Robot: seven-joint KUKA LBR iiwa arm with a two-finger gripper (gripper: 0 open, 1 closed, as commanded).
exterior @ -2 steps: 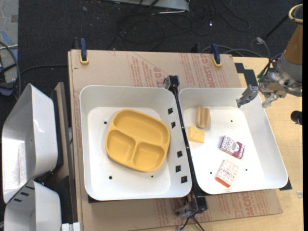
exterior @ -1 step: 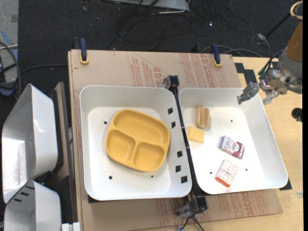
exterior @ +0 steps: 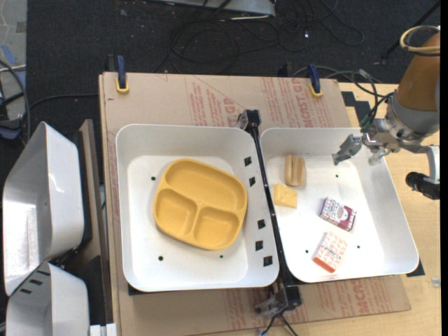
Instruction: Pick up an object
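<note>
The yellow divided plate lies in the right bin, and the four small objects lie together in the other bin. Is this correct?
Not quite. In the camera view the yellow divided plate lies in the left bin, not the right one. The four small objects lie together in the other bin, the right bin.

Two bins point(exterior: 133, 187); one tray point(exterior: 199, 204); four small items point(exterior: 295, 170)

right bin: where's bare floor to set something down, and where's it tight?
Right white bin: bare floor along its right side, between the purple-and-white carton and the right wall, and at the near-left corner, below the yellow cheese wedge. Crowded through the middle: tan bread roll, wedge, carton and red-and-white packet. The gripper hangs over the far right corner.
</note>
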